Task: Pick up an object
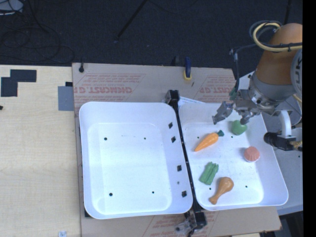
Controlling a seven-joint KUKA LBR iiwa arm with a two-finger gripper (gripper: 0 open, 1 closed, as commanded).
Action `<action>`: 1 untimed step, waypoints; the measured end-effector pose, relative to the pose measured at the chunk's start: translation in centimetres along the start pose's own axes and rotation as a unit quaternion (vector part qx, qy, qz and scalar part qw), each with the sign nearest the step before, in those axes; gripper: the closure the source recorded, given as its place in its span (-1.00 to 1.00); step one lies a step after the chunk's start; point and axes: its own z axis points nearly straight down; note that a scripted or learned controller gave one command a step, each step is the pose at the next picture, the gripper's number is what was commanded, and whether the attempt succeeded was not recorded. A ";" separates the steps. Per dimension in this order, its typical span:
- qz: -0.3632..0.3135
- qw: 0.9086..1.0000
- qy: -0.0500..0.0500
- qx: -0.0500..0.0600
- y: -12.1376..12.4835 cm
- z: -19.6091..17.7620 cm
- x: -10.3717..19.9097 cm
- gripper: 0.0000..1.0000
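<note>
The right bin (276, 181) holds an orange carrot (206, 141), a small green round toy (239, 128), a pink round piece (252, 154), a green leafy bundle (209, 173) and a tan drumstick (221, 189). My gripper (233, 116) hangs over the bin's far side, open, with its fingers spread and nothing between them. One fingertip (220, 114) sits above and to the right of the carrot. The other fingertip (245, 117) is just above the green toy.
The left bin (86, 147) lies beside the right one, split from it by a black divider strip (178, 142). Both rest on a cardboard sheet (123, 85). A black bracket (281, 141) juts in at the right bin's edge.
</note>
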 end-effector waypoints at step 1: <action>0.002 1.000 0.001 0.002 -3.9 14.3 2.8 -1.00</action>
